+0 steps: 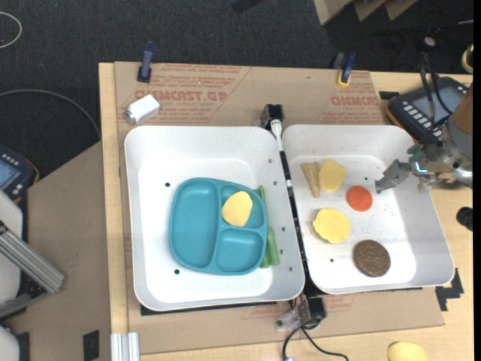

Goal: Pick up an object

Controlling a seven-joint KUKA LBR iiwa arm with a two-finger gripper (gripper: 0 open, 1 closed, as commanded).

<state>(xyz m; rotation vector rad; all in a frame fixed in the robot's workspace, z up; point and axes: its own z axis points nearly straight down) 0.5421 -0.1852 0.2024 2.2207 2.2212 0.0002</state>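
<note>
The right bin (421, 273) holds a tan wedge (310, 179), a yellow lump (332, 176), a red ball (359, 198), a yellow round piece (331, 225) and a brown disc (372, 258). My gripper (402, 175) hangs over the bin's right part, just right of and slightly above the red ball, with nothing seen in it. In the left bin (150, 164) lies a teal divided plate (199, 228) with a yellow piece (237, 208) in its upper right compartment. A green strip (268, 247) lies along the plate's right edge.
The grey arm (458, 153) comes in over the right bin's right rim. A black handset (421, 111) sits at the bench's back right. Also on the bench are a small white block (143, 109), a blue clamp (145, 62) and a yellow clamp (346, 70).
</note>
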